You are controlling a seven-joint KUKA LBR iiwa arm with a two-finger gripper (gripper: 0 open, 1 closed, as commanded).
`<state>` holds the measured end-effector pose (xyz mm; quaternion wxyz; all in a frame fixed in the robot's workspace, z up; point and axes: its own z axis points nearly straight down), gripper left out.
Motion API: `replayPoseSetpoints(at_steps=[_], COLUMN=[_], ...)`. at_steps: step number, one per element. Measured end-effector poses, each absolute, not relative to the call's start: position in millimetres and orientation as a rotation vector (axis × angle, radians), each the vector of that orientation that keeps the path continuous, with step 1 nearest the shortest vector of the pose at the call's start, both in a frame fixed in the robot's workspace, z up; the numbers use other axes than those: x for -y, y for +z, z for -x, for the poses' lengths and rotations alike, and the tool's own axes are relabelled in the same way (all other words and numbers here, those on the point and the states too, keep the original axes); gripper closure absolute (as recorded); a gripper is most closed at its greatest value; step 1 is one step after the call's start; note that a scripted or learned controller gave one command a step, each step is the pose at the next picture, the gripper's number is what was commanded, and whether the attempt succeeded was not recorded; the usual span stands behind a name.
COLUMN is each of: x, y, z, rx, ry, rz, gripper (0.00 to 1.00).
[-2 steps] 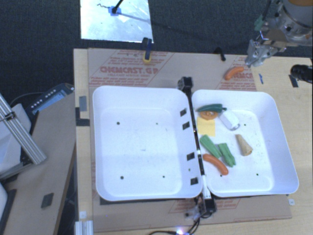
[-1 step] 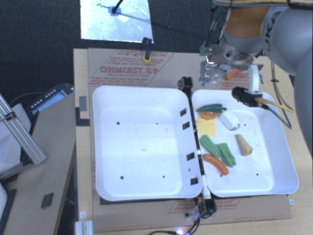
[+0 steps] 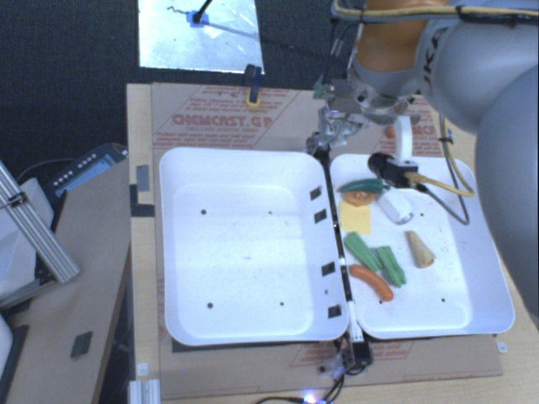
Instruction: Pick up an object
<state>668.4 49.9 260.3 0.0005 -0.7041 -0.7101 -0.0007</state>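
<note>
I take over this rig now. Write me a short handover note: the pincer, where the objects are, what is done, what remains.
Pincer: above the far end of the divider between the bins, nothing seen in it.
Objects: all in the right bin: yellow block, green pieces, orange sausage shape, tan wedge, white piece.
Done: nothing picked yet.
Left: lower into the right bin, grasp one object, lift.

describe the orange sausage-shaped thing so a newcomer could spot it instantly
Take the right bin, the one holding objects. Near its left wall, toward the front, lies the orange piece, just below the green pieces. It is the only long, rounded orange item.
</note>
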Motion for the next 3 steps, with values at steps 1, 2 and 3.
replayPoseSetpoints(at_steps=[1, 2, 3], x=[-171, -236, -234], y=[296, 340, 150], z=[-668.1, -668.2, -665.2], rx=[2.239, 2.234, 2.219], ry=[-0.014, -0.013, 0.019], rz=[2.204, 2.21, 2.215], gripper=[1.0, 1.0, 1.0])
